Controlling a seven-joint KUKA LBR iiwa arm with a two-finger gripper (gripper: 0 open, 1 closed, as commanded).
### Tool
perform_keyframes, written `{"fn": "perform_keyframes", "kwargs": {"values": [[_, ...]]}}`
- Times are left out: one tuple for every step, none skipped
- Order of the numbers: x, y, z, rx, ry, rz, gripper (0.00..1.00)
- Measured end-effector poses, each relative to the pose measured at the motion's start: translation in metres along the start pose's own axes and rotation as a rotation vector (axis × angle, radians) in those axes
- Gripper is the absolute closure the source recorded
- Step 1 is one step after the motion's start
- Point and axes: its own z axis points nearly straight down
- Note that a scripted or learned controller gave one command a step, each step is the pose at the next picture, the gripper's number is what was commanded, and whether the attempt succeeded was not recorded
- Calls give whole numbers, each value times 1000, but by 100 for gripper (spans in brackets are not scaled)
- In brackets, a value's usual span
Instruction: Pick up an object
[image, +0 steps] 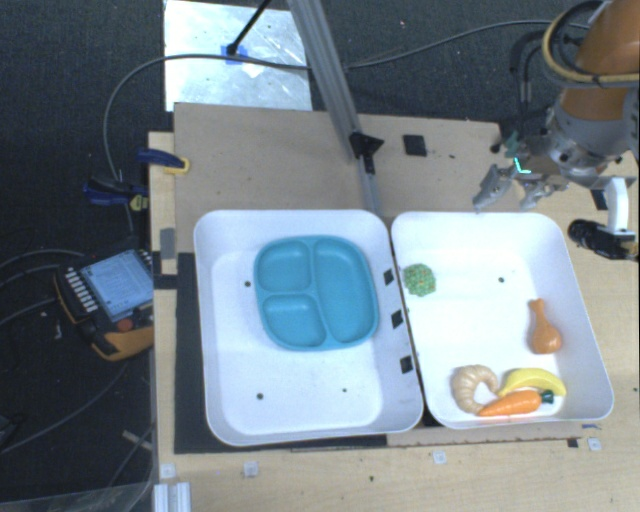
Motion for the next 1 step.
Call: {"fn": "perform_keyframes", "kwargs": {"values": [[0, 1, -1, -3, 0, 0, 0]]}}
